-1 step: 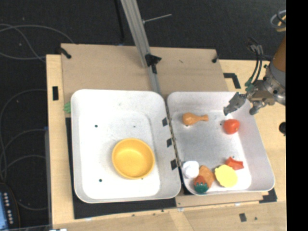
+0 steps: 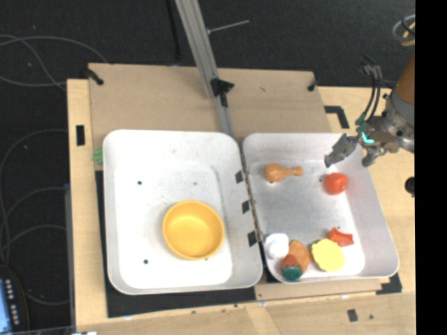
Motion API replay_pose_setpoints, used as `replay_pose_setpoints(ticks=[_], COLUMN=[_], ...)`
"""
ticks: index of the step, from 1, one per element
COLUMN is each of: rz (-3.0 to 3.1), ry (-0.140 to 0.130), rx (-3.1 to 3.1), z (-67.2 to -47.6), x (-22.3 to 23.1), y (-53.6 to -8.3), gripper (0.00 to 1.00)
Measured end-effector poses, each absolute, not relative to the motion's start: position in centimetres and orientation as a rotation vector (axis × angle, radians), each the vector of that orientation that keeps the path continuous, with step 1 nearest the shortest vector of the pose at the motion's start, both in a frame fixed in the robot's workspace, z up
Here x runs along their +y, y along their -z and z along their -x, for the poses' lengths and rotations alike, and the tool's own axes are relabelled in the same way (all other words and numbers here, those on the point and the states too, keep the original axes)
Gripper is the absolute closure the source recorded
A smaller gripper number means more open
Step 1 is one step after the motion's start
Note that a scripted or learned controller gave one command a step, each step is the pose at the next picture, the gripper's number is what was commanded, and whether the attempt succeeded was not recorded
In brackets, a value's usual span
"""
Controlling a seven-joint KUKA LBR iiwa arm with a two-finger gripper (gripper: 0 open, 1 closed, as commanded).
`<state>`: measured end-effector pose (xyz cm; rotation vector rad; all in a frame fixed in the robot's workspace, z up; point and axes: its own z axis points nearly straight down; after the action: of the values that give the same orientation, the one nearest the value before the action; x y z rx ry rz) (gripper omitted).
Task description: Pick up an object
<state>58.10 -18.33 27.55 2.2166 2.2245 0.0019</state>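
the gripper (image 2: pixel 355 155) hangs over the far right part of the right bin (image 2: pixel 300 208), its two dark fingers spread wide with nothing between them. just below it, near the bin's right edge, lies a small red tomato-like object (image 2: pixel 336 183), round, glossy and apart from the fingers. toward the bin's far middle rests an orange drumstick-shaped toy (image 2: pixel 282 172), lying on its side. along the near edge sit a white ball (image 2: pixel 276 243), an orange carrot-like piece with a green end (image 2: pixel 296 259), a flat yellow round piece (image 2: pixel 328 255) and a small red-orange piece (image 2: pixel 341 238). the left bin (image 2: pixel 133 166) holds a yellow bowl (image 2: pixel 193 229), upright, toward its near right.
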Motion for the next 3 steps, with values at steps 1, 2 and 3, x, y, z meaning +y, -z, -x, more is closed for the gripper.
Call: replay_pose_setpoints(ticks=[1, 2, 3], rz=[-2.219, -2.22, -2.224], ry=[0.002, 0.006, 0.008], rx=[2.22, 2.223, 2.222], z=[-59.1, -59.4, -58.9], x=[-18.5, -17.9, -18.1], y=[-22.9, -18.4, -12.1], gripper=[0.0, 0.0, 0.0])
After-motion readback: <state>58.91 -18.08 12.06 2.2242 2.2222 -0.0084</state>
